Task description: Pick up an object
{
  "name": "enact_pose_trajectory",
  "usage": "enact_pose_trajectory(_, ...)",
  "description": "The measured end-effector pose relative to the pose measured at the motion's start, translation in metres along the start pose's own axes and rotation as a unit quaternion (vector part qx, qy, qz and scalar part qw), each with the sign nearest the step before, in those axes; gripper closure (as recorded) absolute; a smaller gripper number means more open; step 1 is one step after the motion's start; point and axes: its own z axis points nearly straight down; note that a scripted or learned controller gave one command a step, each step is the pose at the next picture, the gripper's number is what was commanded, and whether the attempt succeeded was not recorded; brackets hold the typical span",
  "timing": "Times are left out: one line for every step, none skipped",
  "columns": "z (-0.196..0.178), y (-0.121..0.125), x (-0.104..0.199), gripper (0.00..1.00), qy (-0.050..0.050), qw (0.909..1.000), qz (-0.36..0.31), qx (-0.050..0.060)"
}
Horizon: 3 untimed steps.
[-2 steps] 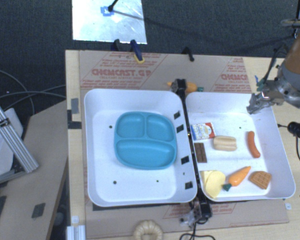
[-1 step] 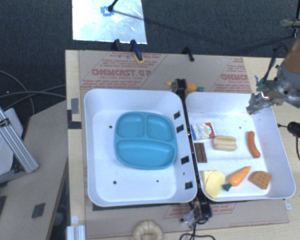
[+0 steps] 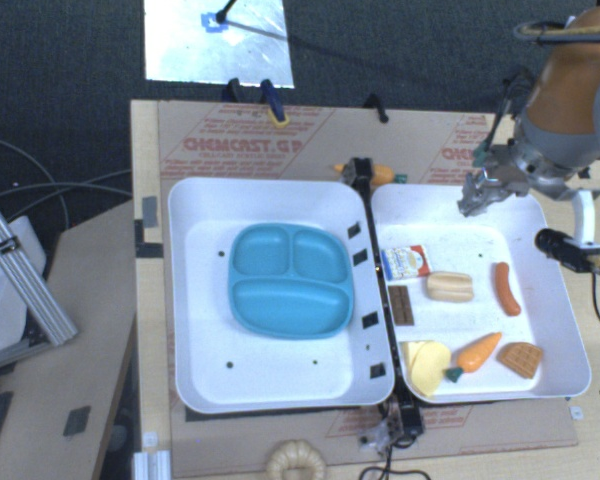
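Observation:
The right bin holds several toy foods: a small carton, a bread roll, a sausage, a chocolate bar, a carrot, a waffle and a yellow cheese piece. My gripper hangs above the bin's far edge, well clear of the foods, with nothing seen between its fingers. The grey arm with its orange band comes in from the upper right.
The left bin holds a blue divided plate. A black divider with clips runs between the bins. A doughnut-like ring lies on the bench in front. An orange object sits behind the divider.

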Motion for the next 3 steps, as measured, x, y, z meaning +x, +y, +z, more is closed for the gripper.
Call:
enact_pose_trajectory(-0.002, 0.01, 0.056, 1.0, 0.0, 1.0, 0.0, 0.0)
enact_pose_trajectory(0.015, 0.029, 0.11, 1.0, 0.0, 1.0, 0.0, 0.001)
enact_pose_trajectory(0.0, 0.04, 0.116, 1.0, 0.0, 1.0, 0.002, 0.001)
